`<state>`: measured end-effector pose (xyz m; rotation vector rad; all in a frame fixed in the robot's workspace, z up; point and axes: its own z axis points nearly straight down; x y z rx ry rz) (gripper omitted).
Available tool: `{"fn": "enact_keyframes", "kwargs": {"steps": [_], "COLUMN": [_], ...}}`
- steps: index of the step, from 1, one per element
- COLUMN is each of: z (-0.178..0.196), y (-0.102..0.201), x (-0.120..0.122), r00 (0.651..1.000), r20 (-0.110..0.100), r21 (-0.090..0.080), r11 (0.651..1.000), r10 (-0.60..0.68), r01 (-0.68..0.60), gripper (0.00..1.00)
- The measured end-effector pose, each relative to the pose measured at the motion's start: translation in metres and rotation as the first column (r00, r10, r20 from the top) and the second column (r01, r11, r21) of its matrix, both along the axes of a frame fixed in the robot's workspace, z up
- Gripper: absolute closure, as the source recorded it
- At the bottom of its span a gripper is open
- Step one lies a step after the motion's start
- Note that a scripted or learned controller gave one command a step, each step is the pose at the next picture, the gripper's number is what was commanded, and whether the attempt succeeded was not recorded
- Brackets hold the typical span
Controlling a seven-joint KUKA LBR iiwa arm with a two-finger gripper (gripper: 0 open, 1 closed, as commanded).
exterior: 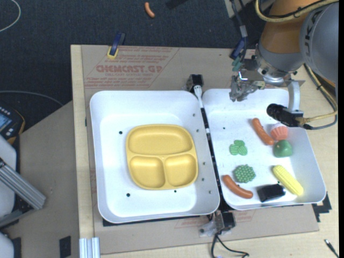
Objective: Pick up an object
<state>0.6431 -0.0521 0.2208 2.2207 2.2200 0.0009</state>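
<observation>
The arm point(293, 20) reaches in from two o'clock, its jaws point(240, 93) hanging over the far edge of the right bin point(317, 171), at about eleven o'clock within it. Whether the jaws are apart or together cannot be told, and nothing shows between them.

The task's things lie in the right bin, all well apart from the jaws. Two sausages: one point(262, 131) toward two o'clock, the other point(237, 187) at seven o'clock. A green leaf point(238, 148) sits near the middle, with broccoli point(244, 173) just below it at six o'clock. At three o'clock an orange piece point(279, 133) touches a green ball point(282, 149). A corn cob point(287, 180) lies at five o'clock, just beside a black block point(270, 192).

The left bin point(107, 144) holds a yellow tray point(160, 156) with three compartments, at its centre. Both bins rest on the worktop point(86, 79). A small orange bit point(149, 9) lies on the dark floor at twelve o'clock.
</observation>
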Motion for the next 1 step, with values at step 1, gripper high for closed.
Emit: {"fn": "enact_keyframes", "kwargs": {"steps": [1], "z": [-0.0037], "y": [0.0127], "x": [-0.0086], "r00": [1.000], "r20": [-0.004], "r21": [0.002], "r11": [1.000], "r10": [0.002], "r01": [-0.002], "gripper": [1.00]}}
